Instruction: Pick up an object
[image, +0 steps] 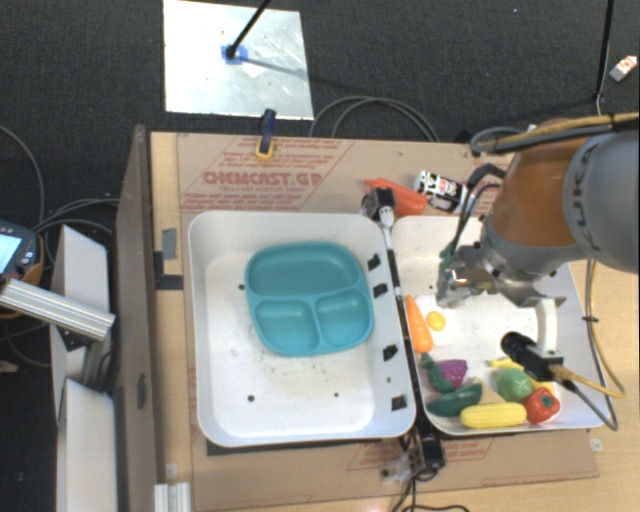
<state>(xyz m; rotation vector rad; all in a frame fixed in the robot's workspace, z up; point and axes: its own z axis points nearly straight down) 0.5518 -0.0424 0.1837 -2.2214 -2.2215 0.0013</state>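
Note:
Toy foods lie along the near and left sides of the right bin (570, 285): an orange carrot (418, 323) against the left wall, a fried egg (436, 321) beside it, a purple eggplant (451, 372), a dark green cucumber (455, 402), a yellow corn cob (492, 415), a green pepper (513, 384) and a red tomato (541, 402). My gripper (453, 288) hangs low over the right bin's left half, just above and to the right of the fried egg. The wrist and arm hide the bin floor behind it. I see nothing held in it.
The left bin (215, 330) holds a teal divided tray (308, 298). A ridge with black clips (390, 300) divides the two bins. An orange-handled tool (395, 195) and a small black-and-white item (438, 187) lie on the cardboard behind the bins.

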